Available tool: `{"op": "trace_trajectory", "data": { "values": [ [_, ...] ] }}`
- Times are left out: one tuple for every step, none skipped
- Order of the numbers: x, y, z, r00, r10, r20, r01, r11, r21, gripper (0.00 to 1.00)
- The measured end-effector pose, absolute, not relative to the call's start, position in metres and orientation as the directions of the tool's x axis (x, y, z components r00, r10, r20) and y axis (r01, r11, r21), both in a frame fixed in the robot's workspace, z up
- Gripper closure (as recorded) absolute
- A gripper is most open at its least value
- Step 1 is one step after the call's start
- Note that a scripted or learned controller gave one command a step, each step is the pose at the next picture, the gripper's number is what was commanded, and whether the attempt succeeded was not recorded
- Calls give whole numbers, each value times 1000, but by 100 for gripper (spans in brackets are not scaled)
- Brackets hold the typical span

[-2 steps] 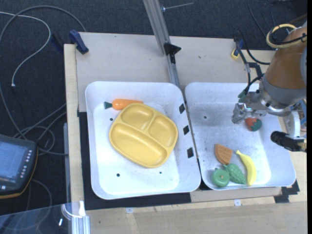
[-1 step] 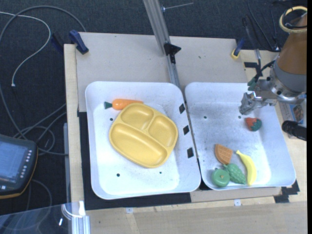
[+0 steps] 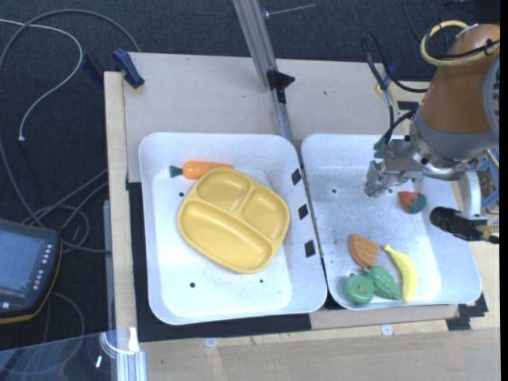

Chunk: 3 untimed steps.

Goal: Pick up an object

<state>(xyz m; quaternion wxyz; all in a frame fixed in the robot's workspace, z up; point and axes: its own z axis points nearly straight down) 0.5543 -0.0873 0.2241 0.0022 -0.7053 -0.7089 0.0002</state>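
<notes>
My gripper (image 3: pixel 386 179) hangs over the upper middle of the right bin (image 3: pixel 337 213), with nothing visible between its fingers. Just to its right lies a small red and green toy strawberry (image 3: pixel 413 202). Toward the bin's front sit an orange wedge-shaped toy (image 3: pixel 364 251), a yellow banana (image 3: pixel 405 272), a bumpy green toy (image 3: pixel 385 282) and a round green apple (image 3: pixel 359 289). The left bin (image 3: pixel 159 213) holds a yellow divided plate (image 3: pixel 233 219) and an orange carrot (image 3: pixel 198 169) behind it.
A slanted metal pole (image 3: pixel 258 38) rises from a clamp behind the bins. A blue clamp (image 3: pixel 127 67) sits at the bench's back left corner. Cables lie on the dark floor to the left, beside a screen device (image 3: pixel 24 270).
</notes>
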Motion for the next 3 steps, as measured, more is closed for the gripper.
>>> {"op": "trace_trajectory", "data": {
  "values": [
    [536, -37, 237, -7, 1000, 4, 1000, 7, -3, 100],
    [524, 20, 227, -7, 1000, 4, 1000, 7, -4, 100],
    [501, 62, 225, -5, 1000, 3, 1000, 5, -6, 100]
  ]
}}
